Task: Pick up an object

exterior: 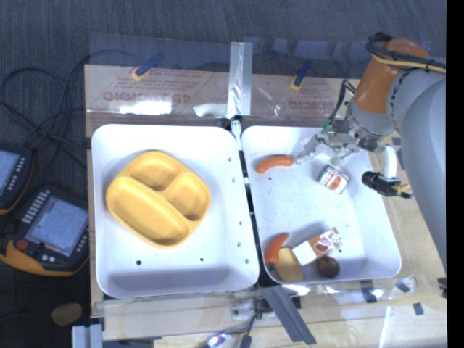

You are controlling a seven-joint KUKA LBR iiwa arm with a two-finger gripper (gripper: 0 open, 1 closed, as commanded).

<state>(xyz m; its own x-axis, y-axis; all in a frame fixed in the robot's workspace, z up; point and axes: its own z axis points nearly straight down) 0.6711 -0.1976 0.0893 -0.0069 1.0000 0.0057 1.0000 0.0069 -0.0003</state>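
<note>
You see pincer [328,145] spread above right bin [377,216], gripping nothing; small can [333,179] just below, orange sausage [274,163] left.

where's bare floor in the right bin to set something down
Bare patch: the middle of the right bin, between the orange sausage up top and the cluster at the front edge. Crowded: the front-left corner (carrot, small carton, dark round item) and the back right, where the gripper hangs above a small can.

Yellow tray [158,197]; white bins [116,267]; orange sausage [274,163].
</note>
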